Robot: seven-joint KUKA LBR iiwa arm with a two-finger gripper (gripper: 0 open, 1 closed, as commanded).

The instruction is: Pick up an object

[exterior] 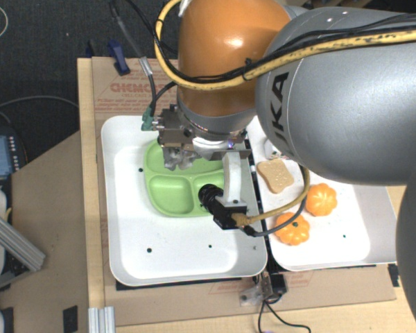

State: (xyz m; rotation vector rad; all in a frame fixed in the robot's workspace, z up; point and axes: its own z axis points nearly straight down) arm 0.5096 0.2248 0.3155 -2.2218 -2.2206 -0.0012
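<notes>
The grey arm (347,82) is reaching in from the right and covering much of both bins; the left bin (125,214) is showing bare white floor along its left side and front, which is giving open room for a lift or a sideways shift, while its raised rim is hemming that room in on every side; the right bin (350,238) is lying just beside it, the two rims meeting under the wrist; the green divided dish (168,194), the likely object, is lying flat in the left bin, towards its back and right, its far part hidden beneath the wrist; the gripper (176,157) is hanging right over the dish's back edge, and whether it is open, closed or gripping anything I cannot tell, so by my judgement the pick is not yet showing as done and the grasp and lift are remaining; in the right bin two small orange pumpkins (319,199) are sitting near each other, with a toast-like piece (275,175) just behind them, close to the shared rim
</notes>
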